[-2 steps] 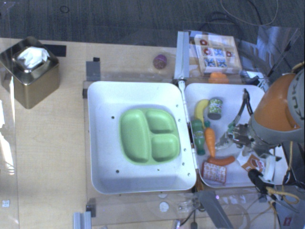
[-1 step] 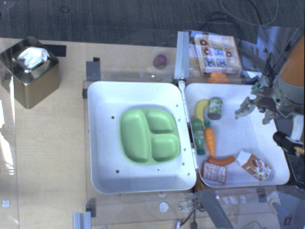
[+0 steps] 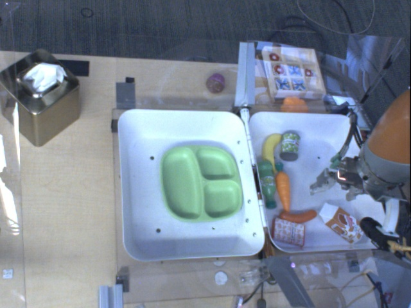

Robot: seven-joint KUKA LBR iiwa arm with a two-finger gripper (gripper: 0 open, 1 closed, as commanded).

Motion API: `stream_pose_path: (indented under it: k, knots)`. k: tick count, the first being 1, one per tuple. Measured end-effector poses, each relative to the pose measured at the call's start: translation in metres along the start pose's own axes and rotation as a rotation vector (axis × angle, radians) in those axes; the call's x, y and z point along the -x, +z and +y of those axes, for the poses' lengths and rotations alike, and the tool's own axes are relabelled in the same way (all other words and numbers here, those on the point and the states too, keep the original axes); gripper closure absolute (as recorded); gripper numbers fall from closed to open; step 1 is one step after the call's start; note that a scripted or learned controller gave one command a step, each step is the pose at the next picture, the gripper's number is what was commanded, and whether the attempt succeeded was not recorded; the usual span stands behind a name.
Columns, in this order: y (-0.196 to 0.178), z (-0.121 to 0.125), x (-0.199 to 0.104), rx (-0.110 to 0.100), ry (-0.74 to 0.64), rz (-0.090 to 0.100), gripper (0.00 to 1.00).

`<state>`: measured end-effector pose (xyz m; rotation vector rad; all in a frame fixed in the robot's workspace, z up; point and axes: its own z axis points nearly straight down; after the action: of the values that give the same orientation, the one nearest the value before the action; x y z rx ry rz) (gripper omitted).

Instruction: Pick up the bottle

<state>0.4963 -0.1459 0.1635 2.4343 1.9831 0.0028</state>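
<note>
The bottle [image 3: 266, 185] is small and green, lying along the left wall of the right bin [image 3: 321, 130], between a banana and a carrot. My gripper [image 3: 325, 181] hangs over the right half of that bin, well to the right of the bottle and apart from it. Bare bin floor separates them. The grey arm with its orange band [image 3: 392, 136] comes in from the right edge.
Around the bottle lie a banana [image 3: 271, 147], a can [image 3: 289, 145], a carrot [image 3: 283, 190], a sausage [image 3: 296, 216], a red packet [image 3: 290, 232] and an orange carton [image 3: 342, 225]. The left bin [image 3: 141, 191] holds a green divided tray [image 3: 201, 182]. A metal box [image 3: 42, 95] stands at far left.
</note>
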Motion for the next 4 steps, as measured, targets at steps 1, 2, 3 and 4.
stream_pose_path:
  k: [1, 2, 3, 4]
  knots:
    - [0.041, -0.019, -0.051, 0.000, -0.032, 0.001, 0.00]
    - [-0.021, -0.028, -0.097, 0.003, 0.077, 0.001, 0.00]
    - [-0.048, 0.004, -0.059, 0.004, 0.112, 0.000, 0.00]
    - [0.008, -0.016, -0.040, 0.001, -0.049, 0.000, 0.00]
